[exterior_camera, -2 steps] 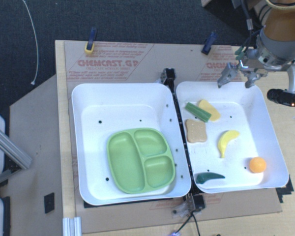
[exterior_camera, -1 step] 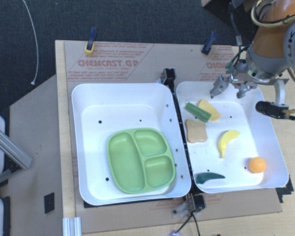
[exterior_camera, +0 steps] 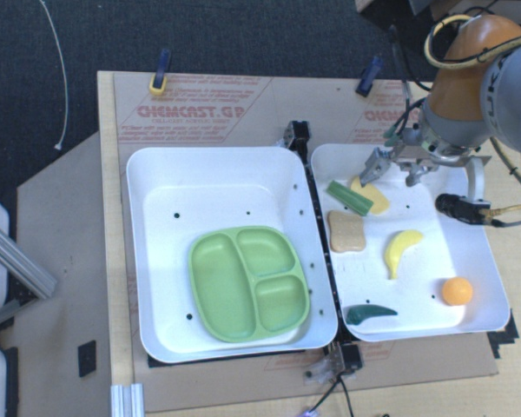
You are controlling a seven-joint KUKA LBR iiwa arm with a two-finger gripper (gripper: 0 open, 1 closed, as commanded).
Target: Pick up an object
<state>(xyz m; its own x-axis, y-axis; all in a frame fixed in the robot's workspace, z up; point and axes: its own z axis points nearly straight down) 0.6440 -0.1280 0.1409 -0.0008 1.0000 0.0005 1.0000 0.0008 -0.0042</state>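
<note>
Gripper (exterior_camera: pixel 394 171) with fingers apart, holding nothing, above right bin (exterior_camera: pixel 482 272); below it green block (exterior_camera: pixel 349 197), banana (exterior_camera: pixel 401 250), orange (exterior_camera: pixel 457 291).

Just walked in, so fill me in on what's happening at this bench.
A grey KUKA arm reaches in from the right, its hand hovering open over the far end of the right bin, with nothing between its fingers. Just below it lie a green stick across a yellow piece, then a tan slice, a banana, an orange ball and a dark green pepper-like item. The left bin holds a green divided plate.
</note>
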